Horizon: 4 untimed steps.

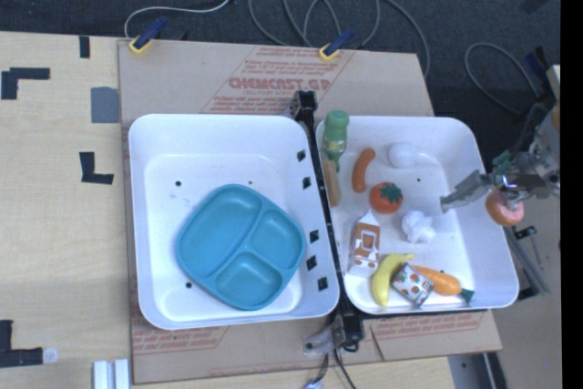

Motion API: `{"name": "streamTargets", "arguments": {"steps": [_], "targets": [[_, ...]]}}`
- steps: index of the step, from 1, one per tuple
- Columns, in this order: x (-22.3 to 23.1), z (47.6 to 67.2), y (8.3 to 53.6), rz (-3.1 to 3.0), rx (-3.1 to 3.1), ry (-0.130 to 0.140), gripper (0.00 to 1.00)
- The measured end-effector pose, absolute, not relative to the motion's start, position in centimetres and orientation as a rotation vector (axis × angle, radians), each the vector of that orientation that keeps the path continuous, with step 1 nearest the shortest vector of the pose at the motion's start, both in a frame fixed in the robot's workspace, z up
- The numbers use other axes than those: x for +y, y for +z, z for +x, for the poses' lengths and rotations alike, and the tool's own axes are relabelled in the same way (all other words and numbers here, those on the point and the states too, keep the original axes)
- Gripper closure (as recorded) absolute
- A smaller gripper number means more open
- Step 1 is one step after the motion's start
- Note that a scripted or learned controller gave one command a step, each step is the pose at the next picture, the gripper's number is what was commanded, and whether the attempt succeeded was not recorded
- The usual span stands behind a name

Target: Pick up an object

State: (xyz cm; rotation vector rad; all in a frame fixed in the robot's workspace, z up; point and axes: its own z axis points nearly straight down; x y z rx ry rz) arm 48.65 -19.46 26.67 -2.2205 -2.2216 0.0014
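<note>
So the gripper (506, 196) sits over the right edge of the right bin (460, 134), and there's a peach-coloured round thing (504, 209) right under it, just outside the rim. Can't tell if the claw actually has it pinched or how wide it is, too blurry there. A grey finger-like piece pokes left into the bin.

Right bin is packed: green bottle (335, 135) up at the top left by the divider, a sausage (363, 168) next to it, a tomato (386, 197) a bit lower, a white ball (402, 154) near the top, a white lumpy thing (417, 226) mid-bin. Down the front there's a small carton (364, 247), a banana (386, 275), a can (412, 287) touching it, and a carrot (443, 281) just right of that.

Left bin (146, 196) has a blue divided plate (240, 245).
</note>
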Motion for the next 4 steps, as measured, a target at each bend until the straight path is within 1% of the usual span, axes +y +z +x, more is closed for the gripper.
{"name": "streamTargets", "arguments": {"steps": [1,2,3,4], "targets": [[-12.8,51.3,14.0,-2.213,-2.229,0.002,0.0],[-10.6,58.0,8.8,-2.226,-2.233,-0.004,0.0],[-10.8,58.0,10.2,-2.23,-2.232,-0.007,1.0],[-3.9,55.1,18.9,-2.214,-2.231,-0.008,1.0]]}}
